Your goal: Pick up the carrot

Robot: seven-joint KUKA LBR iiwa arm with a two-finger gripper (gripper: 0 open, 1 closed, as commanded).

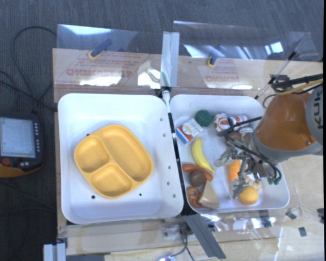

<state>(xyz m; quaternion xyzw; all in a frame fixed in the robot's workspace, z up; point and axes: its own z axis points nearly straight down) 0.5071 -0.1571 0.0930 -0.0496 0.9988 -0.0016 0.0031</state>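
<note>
Figure: the surface (293, 211) seen from above, read from left to right. The left bin (70, 145) carries a yellow divided plate (113, 160). Across the divider, the right bin (280, 200) holds the clutter in which I work: a small carton (189, 130) and a dark green item (204, 117) near the far wall, a banana (200, 155) lying lengthwise just right of the divider, and brown items (196, 176) with a pale wedge (208, 196) at the near corner. A red-and-white can (230, 123) lies toward the back.

The carrot (234, 171) lies right of the banana, in the middle of the right bin. Its long axis runs roughly from the far side toward the near side, slightly tilted. An orange round fruit (249, 195) sits just beyond its near end.

My jaws (242, 174) hang directly at the carrot, my arm reaching in from the right with its orange band (285, 125) above. The linkage and cables overlap the carrot here, so I cannot tell whether the jaws are wide, narrow, or closed on it.

Judgement: the grasp turns on closing across the carrot's short width, with the round fruit close enough to interfere.
</note>
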